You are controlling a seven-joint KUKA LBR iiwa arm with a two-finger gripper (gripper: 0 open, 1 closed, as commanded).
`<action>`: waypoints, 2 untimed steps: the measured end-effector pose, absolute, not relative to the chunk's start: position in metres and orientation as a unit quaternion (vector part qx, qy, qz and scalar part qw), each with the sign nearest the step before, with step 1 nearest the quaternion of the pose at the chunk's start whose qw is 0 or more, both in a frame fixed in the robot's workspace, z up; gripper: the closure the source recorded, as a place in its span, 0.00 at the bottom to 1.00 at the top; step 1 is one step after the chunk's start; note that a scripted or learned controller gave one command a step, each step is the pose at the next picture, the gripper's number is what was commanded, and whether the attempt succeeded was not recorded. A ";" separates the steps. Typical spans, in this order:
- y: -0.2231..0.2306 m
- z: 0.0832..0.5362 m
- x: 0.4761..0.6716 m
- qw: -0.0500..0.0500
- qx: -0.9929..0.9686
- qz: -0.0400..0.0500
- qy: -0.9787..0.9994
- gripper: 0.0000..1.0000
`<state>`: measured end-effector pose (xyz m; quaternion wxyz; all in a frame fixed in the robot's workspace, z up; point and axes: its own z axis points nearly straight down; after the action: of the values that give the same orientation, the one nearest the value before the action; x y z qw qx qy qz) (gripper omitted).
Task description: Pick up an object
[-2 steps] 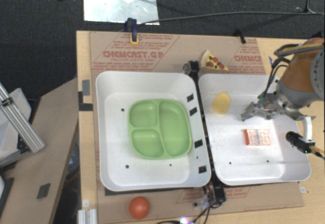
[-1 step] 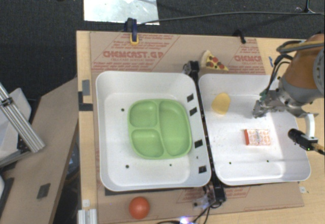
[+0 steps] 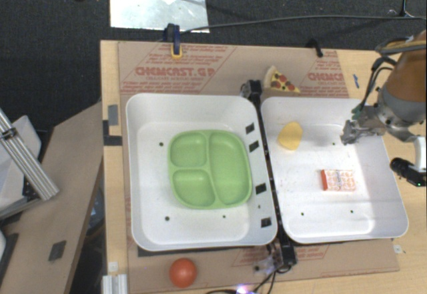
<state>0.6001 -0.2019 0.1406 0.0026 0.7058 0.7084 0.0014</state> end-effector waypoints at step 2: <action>-0.204 0.247 0.605 0.002 0.705 0.001 0.709 1.00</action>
<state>0.6046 -0.2035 0.2467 0.0022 0.7052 0.7090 0.0011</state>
